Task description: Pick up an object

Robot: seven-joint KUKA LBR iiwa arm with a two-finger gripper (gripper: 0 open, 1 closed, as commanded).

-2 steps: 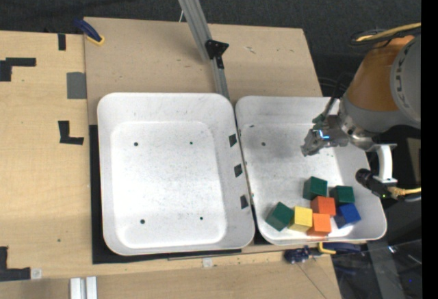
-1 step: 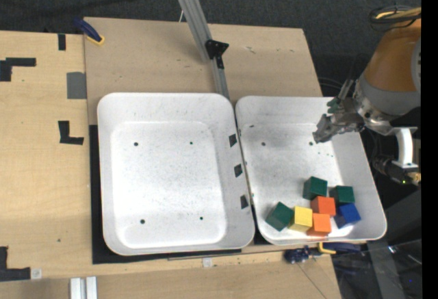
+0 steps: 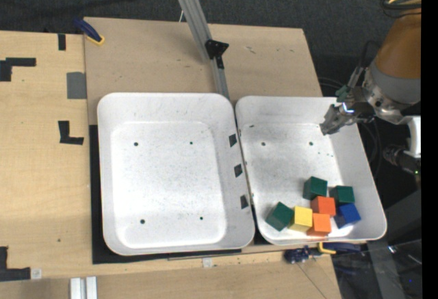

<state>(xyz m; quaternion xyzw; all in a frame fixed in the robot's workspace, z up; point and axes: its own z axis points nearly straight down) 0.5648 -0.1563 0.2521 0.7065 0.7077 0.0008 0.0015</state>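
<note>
Several small cubes lie bunched in the near right corner of the right bin point(image 3: 274, 120): a dark green cube point(image 3: 315, 187), another green one point(image 3: 343, 193), an orange cube point(image 3: 326, 206), a blue cube point(image 3: 348, 213), a yellow cube point(image 3: 302, 216), a second orange cube point(image 3: 321, 223) and a green cube point(image 3: 279, 215). My gripper point(image 3: 333, 120) hangs over the far right edge of that bin, well behind the cubes and apart from them. Nothing shows between its fingers.
The left bin point(image 3: 164, 167) sits beside the right one. A slanted metal pole point(image 3: 195, 14) rises behind the bins, with a black clamp point(image 3: 217, 49) on it. Black tape marks and a grey patch point(image 3: 76, 84) lie on the bench at left.
</note>
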